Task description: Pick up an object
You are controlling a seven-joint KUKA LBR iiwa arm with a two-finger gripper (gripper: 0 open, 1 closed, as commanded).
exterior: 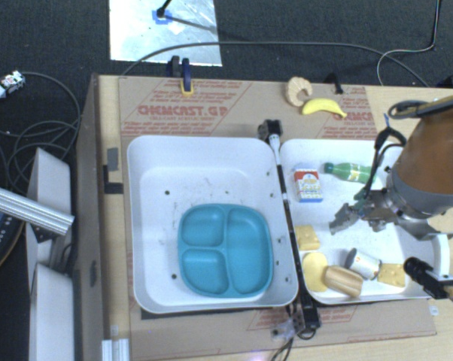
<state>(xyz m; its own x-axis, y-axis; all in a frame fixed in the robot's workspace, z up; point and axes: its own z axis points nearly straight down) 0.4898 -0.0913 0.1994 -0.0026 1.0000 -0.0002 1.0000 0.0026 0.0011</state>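
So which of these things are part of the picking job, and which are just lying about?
Part of the job:
tool
right bin
small box
green bottle
can
bread roll

Just lying about:
banana on the bench
blue divided plate in the left bin
yellow clamp

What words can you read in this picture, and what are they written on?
"CHEMCAST GP": red print on the brown board under the bins; the last letters are blurry, so this is my best reading.
The same red print repeats in rows across the board, too faint to read.
Small box in the right bin: a red and blue label, too small to read.
Green bottle: no label I can read.
Blue tray: no words.
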